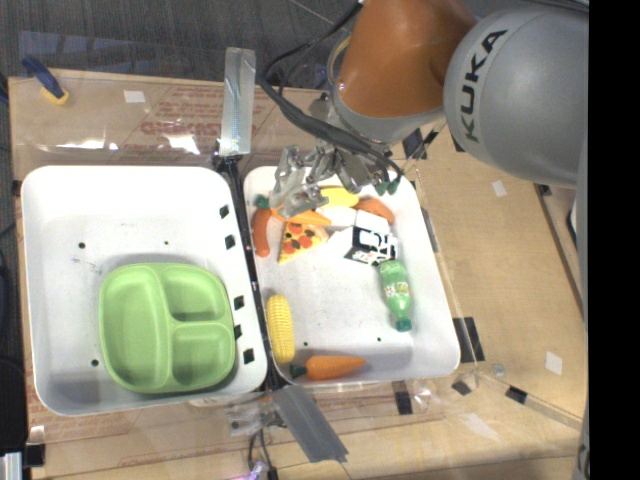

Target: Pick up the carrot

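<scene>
Brown cardboard-coloured bench surface, scuffed, dotted with small white tape squares and black tape tabs. Clear plastic sheet over the far left part, catching glare. Strip of grey tape runs up from between the bins. Blue-and-yellow scrap at far left edge, possibly tape. Beyond the bench, dark ribbed flooring. Light even, overhead.
</scene>
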Robot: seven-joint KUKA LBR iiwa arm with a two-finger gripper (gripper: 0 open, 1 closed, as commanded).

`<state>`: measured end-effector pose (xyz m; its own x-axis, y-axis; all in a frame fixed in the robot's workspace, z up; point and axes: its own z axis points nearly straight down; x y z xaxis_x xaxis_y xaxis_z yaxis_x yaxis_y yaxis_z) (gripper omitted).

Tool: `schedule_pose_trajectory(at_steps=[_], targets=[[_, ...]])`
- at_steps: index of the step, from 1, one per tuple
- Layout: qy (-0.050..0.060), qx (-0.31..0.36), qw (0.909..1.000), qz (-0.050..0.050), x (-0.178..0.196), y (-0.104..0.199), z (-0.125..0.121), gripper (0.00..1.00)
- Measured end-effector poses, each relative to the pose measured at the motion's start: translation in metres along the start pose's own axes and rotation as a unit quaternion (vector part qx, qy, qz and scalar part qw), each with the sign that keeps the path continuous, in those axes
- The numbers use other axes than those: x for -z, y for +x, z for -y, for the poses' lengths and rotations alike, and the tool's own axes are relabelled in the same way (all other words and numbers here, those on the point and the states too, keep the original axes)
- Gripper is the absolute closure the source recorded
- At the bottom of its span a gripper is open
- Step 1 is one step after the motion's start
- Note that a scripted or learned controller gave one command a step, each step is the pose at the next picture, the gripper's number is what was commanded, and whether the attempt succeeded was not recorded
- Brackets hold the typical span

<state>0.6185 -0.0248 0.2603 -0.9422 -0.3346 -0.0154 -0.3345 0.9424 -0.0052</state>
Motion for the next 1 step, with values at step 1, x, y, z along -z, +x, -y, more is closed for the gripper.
schedule_pose_trajectory(at_steps=[1], targets=[[0.0, 0.053, 0.9986, -0.003, 0.0757, -0.0349, 0.0241, 1.0]])
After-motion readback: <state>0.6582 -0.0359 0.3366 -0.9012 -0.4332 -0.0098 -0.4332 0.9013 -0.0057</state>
